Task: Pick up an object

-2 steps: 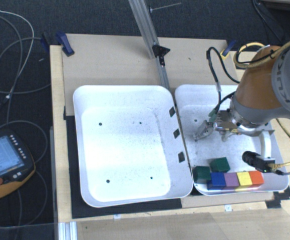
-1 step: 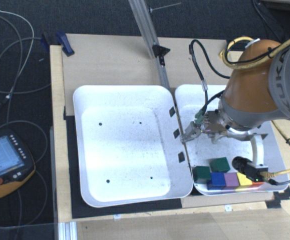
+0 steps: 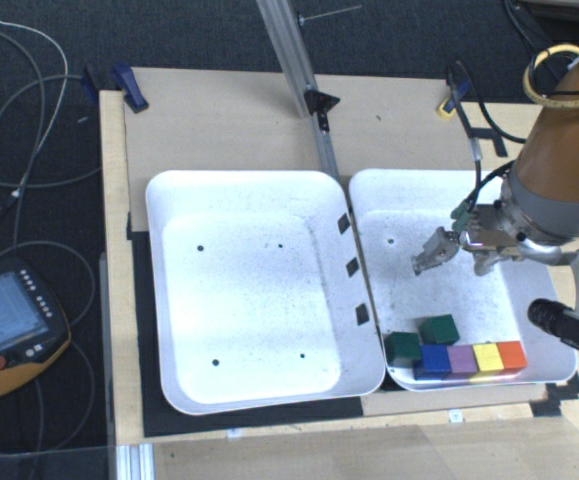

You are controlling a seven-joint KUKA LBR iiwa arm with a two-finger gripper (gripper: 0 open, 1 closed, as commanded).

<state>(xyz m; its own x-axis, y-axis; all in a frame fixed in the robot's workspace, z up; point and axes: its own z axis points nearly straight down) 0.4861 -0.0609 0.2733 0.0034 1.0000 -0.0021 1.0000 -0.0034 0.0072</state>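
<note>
Several small blocks lie in a row along the front edge of the right bin (image 3: 399, 203): a dark green block (image 3: 403, 346), a blue block (image 3: 432, 360), a purple block (image 3: 462, 358), a yellow block (image 3: 487, 356) and an orange block (image 3: 510, 354). A second dark green block (image 3: 437, 328) sits just behind the blue one. My gripper (image 3: 457, 259) hovers over the middle of the right bin, behind the blocks and apart from them. Its fingers (image 3: 430, 254) are spread open with nothing between them.
The left bin (image 3: 169, 198) lies beside the right one, with black clips (image 3: 352, 266) along the shared rim. A metal rail (image 3: 289, 38) slants in from the back. A pendant (image 3: 9, 318) and cables lie on the floor at the left.
</note>
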